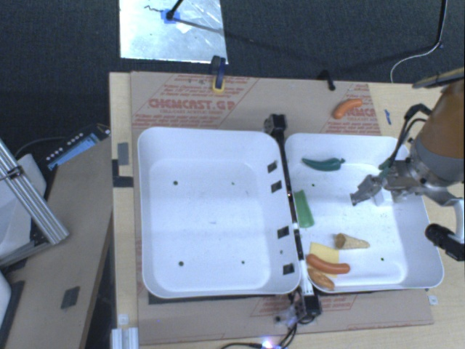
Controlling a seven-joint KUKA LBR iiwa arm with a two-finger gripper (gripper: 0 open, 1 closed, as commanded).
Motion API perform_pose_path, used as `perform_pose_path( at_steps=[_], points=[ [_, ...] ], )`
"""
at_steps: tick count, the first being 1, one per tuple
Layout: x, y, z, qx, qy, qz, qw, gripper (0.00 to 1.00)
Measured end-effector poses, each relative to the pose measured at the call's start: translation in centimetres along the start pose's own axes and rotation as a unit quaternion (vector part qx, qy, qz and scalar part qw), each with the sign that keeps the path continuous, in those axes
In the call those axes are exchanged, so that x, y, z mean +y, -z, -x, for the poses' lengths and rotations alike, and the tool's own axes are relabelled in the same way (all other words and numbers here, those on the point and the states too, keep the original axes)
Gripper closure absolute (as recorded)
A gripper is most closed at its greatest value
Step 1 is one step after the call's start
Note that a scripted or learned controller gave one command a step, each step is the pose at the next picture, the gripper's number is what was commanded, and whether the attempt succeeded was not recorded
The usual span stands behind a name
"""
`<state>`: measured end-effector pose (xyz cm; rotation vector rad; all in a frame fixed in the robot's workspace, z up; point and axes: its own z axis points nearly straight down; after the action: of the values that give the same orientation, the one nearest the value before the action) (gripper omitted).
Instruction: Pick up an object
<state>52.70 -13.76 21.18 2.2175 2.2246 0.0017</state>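
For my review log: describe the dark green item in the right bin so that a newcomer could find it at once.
Start at the right bin, the one under the gripper. Near its far wall lies a dark teal-green pepper, long and curved. The other green item, a flat light green piece, lies by the divider between the bins, paler and straight-edged.

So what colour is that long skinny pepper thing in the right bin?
Dark teal green; the pepper shows best in the overhead camera view.
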Motion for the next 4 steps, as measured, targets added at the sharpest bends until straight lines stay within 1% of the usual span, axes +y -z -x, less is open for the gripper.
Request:
perform_pose_path(
  at_steps=[1, 2, 3, 4],
  points=[
    [0.1, 1.1, 0.0, 0.0, 0.001, 0.001, 1.0, 1.0],
    [5.0, 12.4, 3.0, -0.004, 0.001, 0.008, 1.0, 1.0],
    [8.8, 19.4, 7.1, -0.003, -0.001, 0.006, 1.0, 1.0],
    [7.1, 32.0, 6.9, -0.003, 0.001, 0.008, 1.0, 1.0]
  ],
)
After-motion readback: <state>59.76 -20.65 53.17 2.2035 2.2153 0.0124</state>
